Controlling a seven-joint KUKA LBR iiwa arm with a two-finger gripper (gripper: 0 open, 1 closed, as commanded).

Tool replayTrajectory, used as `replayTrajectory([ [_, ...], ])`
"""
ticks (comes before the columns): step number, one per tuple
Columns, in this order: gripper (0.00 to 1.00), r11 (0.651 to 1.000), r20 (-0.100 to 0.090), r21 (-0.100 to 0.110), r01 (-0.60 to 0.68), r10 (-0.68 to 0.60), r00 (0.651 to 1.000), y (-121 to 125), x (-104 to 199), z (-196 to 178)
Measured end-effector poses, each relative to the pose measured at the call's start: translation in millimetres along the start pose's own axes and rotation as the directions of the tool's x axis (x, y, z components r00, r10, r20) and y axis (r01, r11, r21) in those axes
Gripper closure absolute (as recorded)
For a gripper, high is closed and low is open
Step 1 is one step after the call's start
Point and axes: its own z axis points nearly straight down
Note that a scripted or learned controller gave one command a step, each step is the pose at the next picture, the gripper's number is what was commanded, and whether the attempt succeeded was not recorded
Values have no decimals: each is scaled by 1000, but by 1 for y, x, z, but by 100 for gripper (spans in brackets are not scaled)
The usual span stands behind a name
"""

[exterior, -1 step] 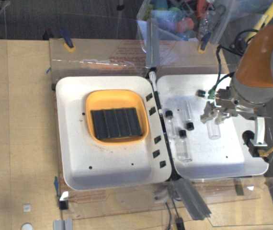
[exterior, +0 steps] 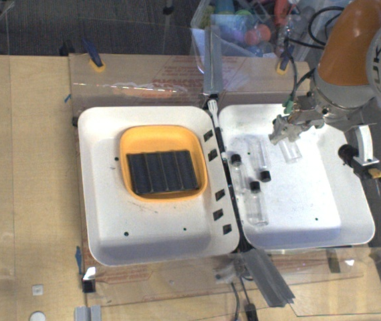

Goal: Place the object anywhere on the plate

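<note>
A grey arm (exterior: 351, 59) with an orange band reaches in from the right over the right-hand white bin (exterior: 324, 206), its pincer (exterior: 291, 142) hanging low above the bin's upper middle. The fingers (exterior: 289, 150) are pale and see-through against the white floor, and whether they are spread or closed cannot be told from this angle; nothing can be made out between them.

In the left-hand bin (exterior: 103, 226) sits an orange plate (exterior: 130, 139) with rounded corners, and on it lies a dark, ribbed rectangular block (exterior: 162, 172), resting flat across the plate's middle and lower part, well apart from the pincer.

On the floor of the right bin, near the divider between the two bins, lie a few clear plastic pieces (exterior: 254, 186) with small black knobs (exterior: 264, 176), just left of and below the pincer. A row of small black tabs (exterior: 216, 176) runs down the inner edge of the left bin.

Both bins stand on a wooden surface (exterior: 23, 179). Behind them, at the top, a clear container (exterior: 257, 12) holds a jumble of colourful toys.
</note>
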Motion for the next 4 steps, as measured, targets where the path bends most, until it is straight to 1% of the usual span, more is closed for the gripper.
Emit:
replayTrajectory([
  [1, 100, 992, 1, -2, 125, -125, 992, 33, 11, 31],
  [2, 100, 931, 2, -3, 364, -364, 931, 52, 30, 20],
  [3, 0, 931, 2, -3, 364, -364, 931, 52, 30, 20],
  [4, 0, 924, 3, -3, 382, -381, 924, 44, -28, -12],
])
